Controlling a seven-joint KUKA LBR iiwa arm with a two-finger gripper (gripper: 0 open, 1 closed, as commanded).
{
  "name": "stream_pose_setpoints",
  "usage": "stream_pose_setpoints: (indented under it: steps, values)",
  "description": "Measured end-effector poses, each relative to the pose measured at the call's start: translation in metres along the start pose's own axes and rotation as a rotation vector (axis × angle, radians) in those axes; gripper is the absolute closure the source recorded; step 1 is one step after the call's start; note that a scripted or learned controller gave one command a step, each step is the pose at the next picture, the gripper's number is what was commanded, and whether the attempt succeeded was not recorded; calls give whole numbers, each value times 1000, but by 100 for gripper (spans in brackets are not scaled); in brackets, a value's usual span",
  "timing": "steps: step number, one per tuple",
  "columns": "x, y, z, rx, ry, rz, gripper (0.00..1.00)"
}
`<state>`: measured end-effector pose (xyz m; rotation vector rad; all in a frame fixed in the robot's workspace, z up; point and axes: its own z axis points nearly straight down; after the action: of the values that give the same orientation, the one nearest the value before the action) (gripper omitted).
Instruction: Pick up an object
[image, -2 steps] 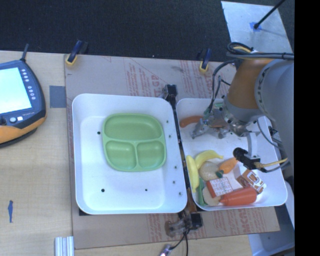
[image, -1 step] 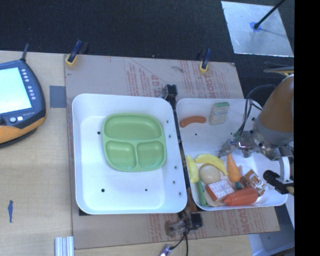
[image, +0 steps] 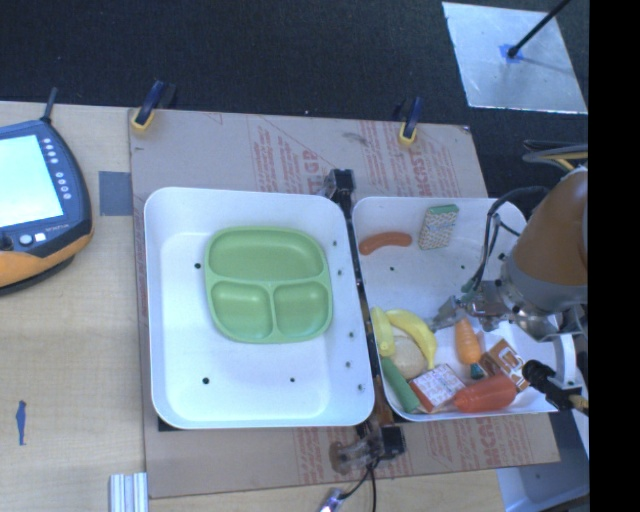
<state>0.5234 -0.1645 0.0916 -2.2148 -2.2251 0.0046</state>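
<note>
The right white bin (image: 400, 270) holds several toy foods. A yellow banana (image: 415, 330), an orange carrot (image: 467, 342), a red-and-white packet (image: 437, 387), a long red item (image: 487, 395) and a brown box (image: 503, 360) crowd its near half. A brown sausage (image: 385, 241) and a pale green packet (image: 437, 226) lie at its far end. My gripper (image: 466, 308) is low inside this bin, just above the carrot's top end and to the right of the banana. The grey wrist and orange band (image: 555, 240) cover the bin's right side.
The left white bin (image: 175, 330) holds a green divided plate (image: 268, 283). A green stick-shaped item (image: 397, 380) lies along the divider between the bins. A handheld controller with a screen (image: 35, 205) rests on the bench at far left. Clamps (image: 148, 108) hold the cardboard sheet.
</note>
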Motion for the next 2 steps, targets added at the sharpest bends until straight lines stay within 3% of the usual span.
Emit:
stream_pose_setpoints:
  steps: [1, 2]
  values:
    - [-9, 43, -123, -2, 0, 1, 0]
    - [-27, 13, 1, 2, 1, 0, 0]
